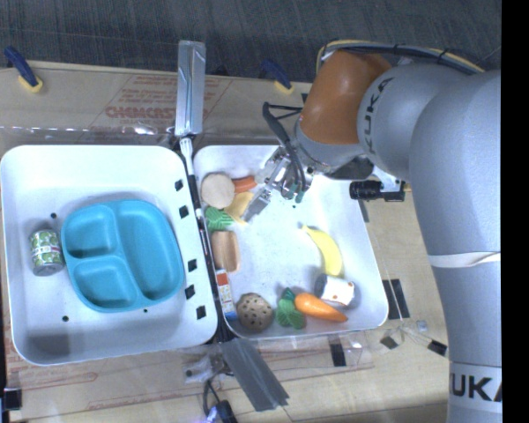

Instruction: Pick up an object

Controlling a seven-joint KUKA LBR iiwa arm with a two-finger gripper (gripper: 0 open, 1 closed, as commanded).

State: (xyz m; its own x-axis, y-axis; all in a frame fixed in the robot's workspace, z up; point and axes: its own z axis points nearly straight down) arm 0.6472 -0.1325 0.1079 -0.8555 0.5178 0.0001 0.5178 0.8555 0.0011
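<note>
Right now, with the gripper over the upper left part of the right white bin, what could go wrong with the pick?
1. The gripper hangs by a tight cluster: a round beige slice, an orange piece and a pale yellow piece touch or overlap, so it may catch two or none.
2. These lie close to the right white bin's dividing wall, so a finger could strike it.
</note>
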